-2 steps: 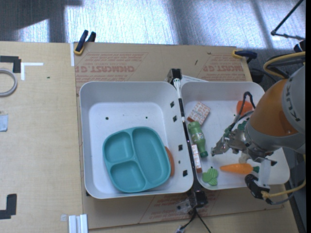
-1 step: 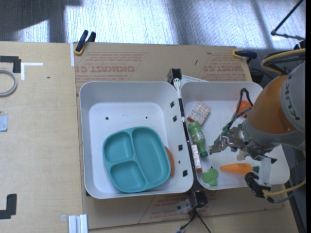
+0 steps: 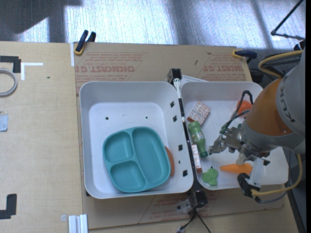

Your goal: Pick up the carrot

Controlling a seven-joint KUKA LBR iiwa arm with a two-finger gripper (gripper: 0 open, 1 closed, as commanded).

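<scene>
— Carrot (image 3: 236,168) first: where does it lie?

— On the floor of the right bin (image 3: 221,130), near its front edge, lying roughly flat with the pointed end toward the left. A small green leafy piece (image 3: 210,176) sits just beside that tip.

— And the end effector (image 3: 219,144)?

— It hangs above the bin just left of the arm's (image 3: 277,115) wrist, up and to the left of the carrot and apart from it. Nothing lies between its fingers, which look spread, so it is released and holds nothing.

— What else is in that bin?

— A green bottle (image 3: 198,138) lies along the left wall, and a small red-and-white packet (image 3: 198,113) rests behind it. Another orange item (image 3: 244,106) shows at the back, partly hidden by the arm.

— The other bin?

— The left bin (image 3: 126,93) holds a teal divided plate (image 3: 136,158) with three compartments; an orange edge peeks from under its right rim.

— Tell me about the surface and the room.

— Both bins rest on a flattened cardboard sheet (image 3: 114,64) printed with red lettering, clipped at its corners. That sheet lies on a pale wooden bench (image 3: 36,154) marked with black tape pieces. Beyond the bench runs a grey floor (image 3: 170,13) crossed by streaks of light and shadow.
</scene>
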